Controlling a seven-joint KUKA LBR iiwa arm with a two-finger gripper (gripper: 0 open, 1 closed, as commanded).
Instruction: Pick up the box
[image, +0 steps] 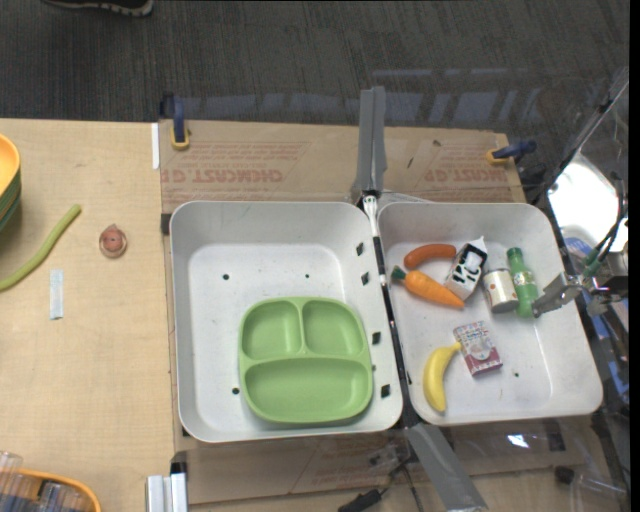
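Observation:
The box is small and flat, red and white, and lies in the right bin near its middle, beside a banana. My gripper shows as a thin grey shape at the right bin's right rim, next to a green bottle and a can. It is up and to the right of the box, well apart from it. Nothing is seen held in it.
The right bin also holds a carrot, a sausage and a small black and white carton toward its back. A green divided plate lies in the left bin. The wooden bench at left bears small loose items.

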